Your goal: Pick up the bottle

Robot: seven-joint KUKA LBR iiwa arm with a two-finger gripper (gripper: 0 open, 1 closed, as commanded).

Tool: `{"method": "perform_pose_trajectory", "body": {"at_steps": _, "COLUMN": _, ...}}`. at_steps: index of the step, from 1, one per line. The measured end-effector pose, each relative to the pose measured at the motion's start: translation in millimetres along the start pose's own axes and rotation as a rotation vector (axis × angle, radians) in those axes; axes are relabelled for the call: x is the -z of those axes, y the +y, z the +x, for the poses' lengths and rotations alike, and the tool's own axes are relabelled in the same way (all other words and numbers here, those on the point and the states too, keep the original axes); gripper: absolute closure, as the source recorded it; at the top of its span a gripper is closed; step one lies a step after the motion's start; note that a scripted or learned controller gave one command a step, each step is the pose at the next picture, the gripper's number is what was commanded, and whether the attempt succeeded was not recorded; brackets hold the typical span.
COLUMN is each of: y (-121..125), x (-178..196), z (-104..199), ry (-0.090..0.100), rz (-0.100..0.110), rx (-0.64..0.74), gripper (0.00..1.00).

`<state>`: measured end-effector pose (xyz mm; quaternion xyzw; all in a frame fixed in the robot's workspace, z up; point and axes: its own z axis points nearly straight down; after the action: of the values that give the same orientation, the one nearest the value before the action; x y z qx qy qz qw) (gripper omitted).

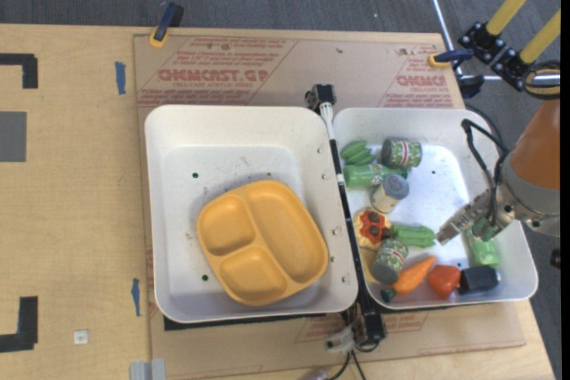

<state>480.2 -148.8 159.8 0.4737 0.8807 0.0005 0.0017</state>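
Bottle (366, 175) crowded by can (402, 153) (carrot (413, 274) farther off).

Arm comes in from the right edge, orange band (541, 151) showing above the grey wrist (525, 205). Wrist angled down and to the left. Gripper (463, 225) sits low at the arm's end, pointing left; finger state too blurry to tell.

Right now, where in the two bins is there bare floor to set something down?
Left bin: bare floor behind and left of the yellow tray. Right bin: a bare patch between the can and the gripper; its left side and near edge are crowded with toys.
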Motion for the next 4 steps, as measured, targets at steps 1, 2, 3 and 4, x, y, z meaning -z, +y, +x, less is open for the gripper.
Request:
{"method": "perform_pose_trajectory", "body": {"at_steps": 1, "y": -10, "x": -62, "z": -14, "ry": 0.001, "rz": 0.0, "rx": 0.296, "gripper": 1.0}}
{"method": "perform_pose_trajectory", "body": {"at_steps": 2, "y": -42, "x": -40, "z": -63, "ry": -0.002, "rz": 0.0, "rx": 0.461, "gripper": 1.0}}
{"method": "perform_pose_trajectory", "body": {"at_steps": 3, "y": -40, "x": -69, "z": -64, "ry": -0.002, "rz": -0.001, "rx": 0.797, "gripper": 1.0}}
{"method": "perform_pose_trajectory", "body": {"at_steps": 4, "y": -40, "x": -70, "z": -62, "ry": 0.007, "rz": 0.0, "rx": 0.177, "gripper": 1.0}}
